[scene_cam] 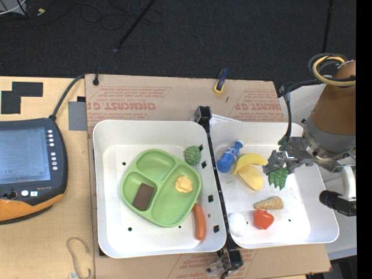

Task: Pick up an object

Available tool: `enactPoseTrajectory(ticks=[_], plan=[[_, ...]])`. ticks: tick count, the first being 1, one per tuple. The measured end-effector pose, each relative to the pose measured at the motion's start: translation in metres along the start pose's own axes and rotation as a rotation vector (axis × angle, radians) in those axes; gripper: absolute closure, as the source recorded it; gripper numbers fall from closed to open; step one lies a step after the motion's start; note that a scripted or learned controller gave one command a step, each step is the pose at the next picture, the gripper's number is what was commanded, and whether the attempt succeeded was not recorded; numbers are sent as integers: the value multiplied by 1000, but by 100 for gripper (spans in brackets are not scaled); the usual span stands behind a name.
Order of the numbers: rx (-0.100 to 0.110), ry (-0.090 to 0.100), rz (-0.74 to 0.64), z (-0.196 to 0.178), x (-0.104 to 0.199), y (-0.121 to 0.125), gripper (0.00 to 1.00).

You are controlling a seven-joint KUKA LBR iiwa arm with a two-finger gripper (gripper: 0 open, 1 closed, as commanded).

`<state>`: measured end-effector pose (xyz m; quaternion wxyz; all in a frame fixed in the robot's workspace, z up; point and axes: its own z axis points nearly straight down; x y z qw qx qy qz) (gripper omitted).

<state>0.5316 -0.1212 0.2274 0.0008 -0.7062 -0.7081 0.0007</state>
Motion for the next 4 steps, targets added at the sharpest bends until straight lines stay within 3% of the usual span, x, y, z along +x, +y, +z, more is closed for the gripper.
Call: enactPoseTrajectory(ticks=[3, 4], plan=[[6, 2, -3, -4, 148, -33, 100], [8, 1, -2, 13, 198, -45, 100]])
